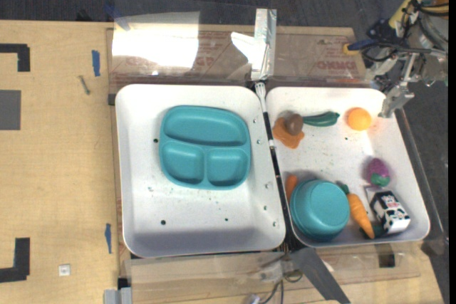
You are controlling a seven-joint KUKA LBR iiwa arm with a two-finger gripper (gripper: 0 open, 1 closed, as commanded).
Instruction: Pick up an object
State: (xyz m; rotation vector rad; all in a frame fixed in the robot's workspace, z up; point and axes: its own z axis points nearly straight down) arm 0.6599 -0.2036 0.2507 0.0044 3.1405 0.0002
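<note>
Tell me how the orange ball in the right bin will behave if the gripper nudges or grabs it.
The orange ball looks round and smooth, so a nudge would probably send it rolling across the right bin. It sits close to the bin's far wall, which may stop it. Its curved surface could slip out of a two-finger pinch unless centred. The gripper sits just beside it.
</note>
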